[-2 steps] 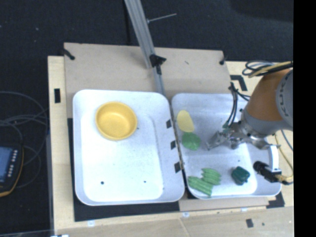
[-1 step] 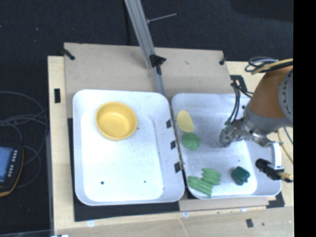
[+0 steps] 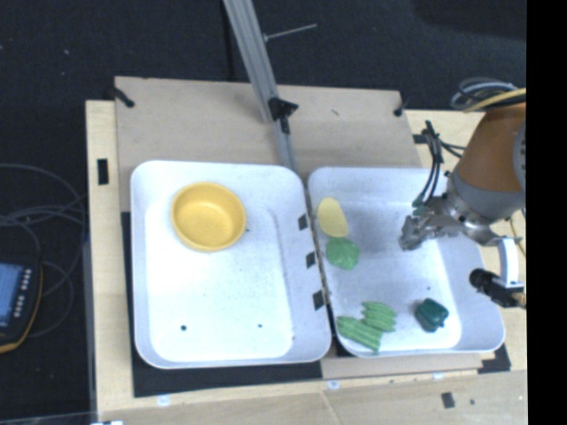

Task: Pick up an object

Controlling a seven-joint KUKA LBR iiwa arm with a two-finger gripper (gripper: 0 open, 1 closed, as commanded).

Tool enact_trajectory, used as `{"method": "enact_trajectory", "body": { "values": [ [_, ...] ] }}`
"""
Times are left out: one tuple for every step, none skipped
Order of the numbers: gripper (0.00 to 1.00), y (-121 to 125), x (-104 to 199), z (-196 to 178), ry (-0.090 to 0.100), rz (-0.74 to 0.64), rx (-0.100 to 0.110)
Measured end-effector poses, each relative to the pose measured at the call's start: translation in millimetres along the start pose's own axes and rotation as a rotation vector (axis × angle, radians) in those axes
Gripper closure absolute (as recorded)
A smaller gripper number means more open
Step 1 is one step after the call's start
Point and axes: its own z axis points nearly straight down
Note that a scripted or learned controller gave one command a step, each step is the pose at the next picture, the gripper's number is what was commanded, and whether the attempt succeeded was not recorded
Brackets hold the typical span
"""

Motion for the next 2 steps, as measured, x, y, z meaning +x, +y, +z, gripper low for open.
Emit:
{"method": "enact_trajectory", "body": {
  "values": [
    [1.00, -4, 0, -44, 0.000, 0.000, 0.000],
    [1.00, -7, -9, -91, 0.000, 0.001, 0.000]
  ]
}}
